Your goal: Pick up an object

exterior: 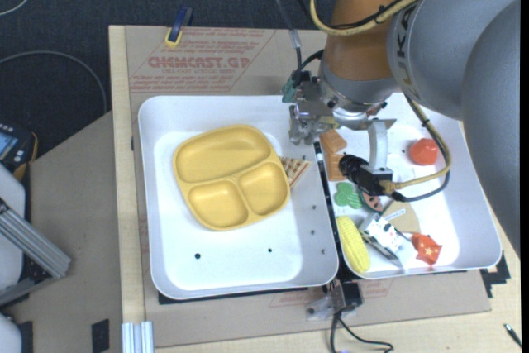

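Note:
My gripper (304,128) hangs low over the divider between the two bins, at the back of the right bin (471,202). Just beside it on the right lies a tan bread-like piece (333,151). A small waffle-patterned piece (295,169) sits in the left bin (157,202) just below the gripper, next to a yellow divided plate (231,176). The right bin holds an orange-red tomato (424,150), a green piece (347,196), a corn cob (354,244), a red piece (427,248) and a white and grey object (384,237). The wrist hides what lies under it.
The arm's grey body covers the right bin's back right part. A black cable (413,186) loops over the right bin's middle. A yellow and blue clip (177,26) lies on the cardboard sheet (207,62) behind the bins.

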{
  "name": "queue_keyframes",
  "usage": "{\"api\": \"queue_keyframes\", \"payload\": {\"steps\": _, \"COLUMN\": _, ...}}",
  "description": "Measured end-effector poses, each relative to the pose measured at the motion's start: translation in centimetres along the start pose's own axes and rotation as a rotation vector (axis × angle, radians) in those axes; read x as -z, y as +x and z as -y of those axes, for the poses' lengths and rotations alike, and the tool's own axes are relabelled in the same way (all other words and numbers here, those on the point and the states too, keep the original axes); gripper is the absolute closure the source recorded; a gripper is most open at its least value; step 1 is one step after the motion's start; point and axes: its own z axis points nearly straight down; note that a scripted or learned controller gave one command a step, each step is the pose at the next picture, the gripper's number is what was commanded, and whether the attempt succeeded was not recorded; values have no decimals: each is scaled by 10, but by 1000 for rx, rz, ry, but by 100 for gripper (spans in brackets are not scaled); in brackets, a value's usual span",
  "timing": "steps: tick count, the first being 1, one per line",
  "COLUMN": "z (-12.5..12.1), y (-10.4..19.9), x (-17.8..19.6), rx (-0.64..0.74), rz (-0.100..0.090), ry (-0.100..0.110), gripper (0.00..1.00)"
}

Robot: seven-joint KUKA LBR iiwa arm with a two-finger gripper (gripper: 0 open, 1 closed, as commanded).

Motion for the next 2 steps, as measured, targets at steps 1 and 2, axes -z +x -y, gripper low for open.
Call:
{"api": "queue_keyframes", "payload": {"steps": 1, "z": -6, "y": -5, "x": -2, "rx": -4, "rz": 2, "ry": -4, "gripper": 100}}
{"api": "queue_keyframes", "payload": {"steps": 2, "z": -13, "y": 0, "x": 5, "rx": -3, "rz": 2, "ry": -6, "gripper": 100}}
